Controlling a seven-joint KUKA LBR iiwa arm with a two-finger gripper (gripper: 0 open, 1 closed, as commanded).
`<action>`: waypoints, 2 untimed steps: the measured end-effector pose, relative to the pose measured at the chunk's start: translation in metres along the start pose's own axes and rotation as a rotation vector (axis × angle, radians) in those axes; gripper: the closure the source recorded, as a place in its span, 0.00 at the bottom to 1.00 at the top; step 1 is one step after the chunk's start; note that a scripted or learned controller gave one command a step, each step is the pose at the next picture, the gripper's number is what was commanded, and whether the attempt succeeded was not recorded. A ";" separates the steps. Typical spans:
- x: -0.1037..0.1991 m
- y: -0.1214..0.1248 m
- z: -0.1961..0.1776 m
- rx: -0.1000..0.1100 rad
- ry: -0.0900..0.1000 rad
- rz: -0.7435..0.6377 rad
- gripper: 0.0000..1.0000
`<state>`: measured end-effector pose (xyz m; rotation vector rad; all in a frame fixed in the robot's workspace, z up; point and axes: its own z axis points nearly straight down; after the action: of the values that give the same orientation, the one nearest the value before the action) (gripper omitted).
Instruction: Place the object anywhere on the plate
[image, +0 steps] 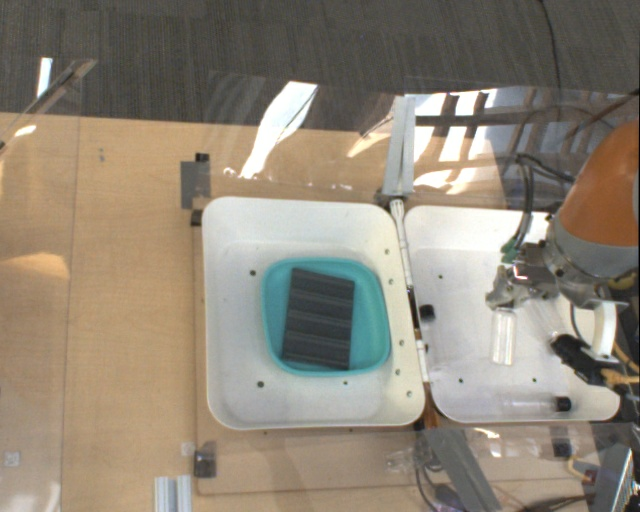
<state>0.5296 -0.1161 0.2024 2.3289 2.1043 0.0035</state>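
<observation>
A teal plate (375, 330) is seen in the left bin (230, 300), roughly centred. A dark grey ribbed block (319, 318) lies flat on the plate, w/ its long side running near-to-far and tilted a little; it sits inside the plate's rim, teal showing on all sides.

The right bin (450, 300) is set just beside the left one, the two rims touching along the middle. The arm (600, 215) is seen coming in from the right, orange band at the top, grey wrist below. The gripper (505, 292) is held over the right bin, towards its right-centre. Whether the gripper is apart or together cannot be told from this angle.

A clear, tube-like item (502, 338) lies on the right bin's floor directly below the gripper; contact btwn the two cannot be made out. A second slim clear item w/ a dark tip (540, 404) lies near the bin's front edge. A small dark spot (427, 313) is seen near the right bin's left wall.

The block is well apart from the gripper.
</observation>
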 end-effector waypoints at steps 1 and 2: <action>0.136 -0.029 0.020 0.001 0.002 -0.271 1.00; 0.168 0.054 0.020 -0.001 0.001 -0.599 1.00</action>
<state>0.6006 0.0455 0.1828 1.6044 2.6966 0.0043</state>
